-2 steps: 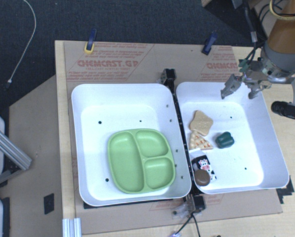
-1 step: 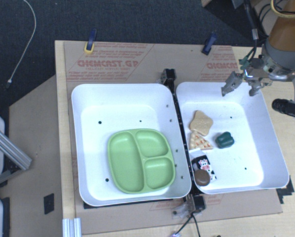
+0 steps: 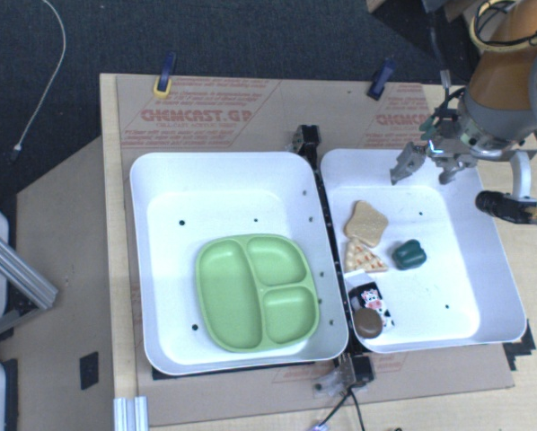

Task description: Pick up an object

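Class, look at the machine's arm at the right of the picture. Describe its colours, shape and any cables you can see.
The arm is thick and rounded, with an orange-tan band above a grey wrist ring. A yellowish cable loops at its top. Below the wrist sits a small grey metal pincer with two slim, dark-tipped fingers and thin wiring around its base.

Green divided plate (image 3: 255, 292) in left bin (image 3: 161, 187)

Green three-part plate (image 3: 255, 292) in the left bin (image 3: 152, 187). Toast slice (image 3: 366, 224), waffle piece (image 3: 362, 259), green pepper toy (image 3: 409, 255) and small brown thing (image 3: 368, 323) in the right bin (image 3: 484, 312). Gripper (image 3: 427, 170) at upper right, fingers spread, holding nothing.
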